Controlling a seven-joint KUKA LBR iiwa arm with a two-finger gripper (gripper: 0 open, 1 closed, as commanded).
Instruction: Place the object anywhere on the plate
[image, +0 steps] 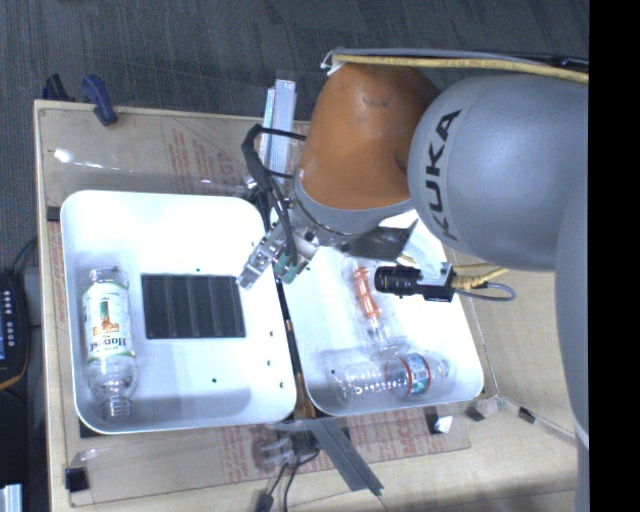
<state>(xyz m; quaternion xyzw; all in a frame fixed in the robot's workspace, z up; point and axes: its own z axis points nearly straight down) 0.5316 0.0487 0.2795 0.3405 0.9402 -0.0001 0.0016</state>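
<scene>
A pale wooden desk on dark carpet is seen carrying two white bins. In the left bin a dark ribbed plate lies bare, with a labelled bottle beside it. The gripper hangs over the seam between the bins, jaws narrowly apart, nothing held. Placement is judged not yet done. A clear bottle lies in the right bin.

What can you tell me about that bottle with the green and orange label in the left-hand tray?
The bottle is clear plastic and looks empty, with a white label printed in green and orange around its middle. It lies flat on its side along the left wall of the left bin, cap end toward the near edge. The dark ribbed plate sits just to its right, apart from it. Nothing grips or rests on it; it touches the bin floor.
</scene>
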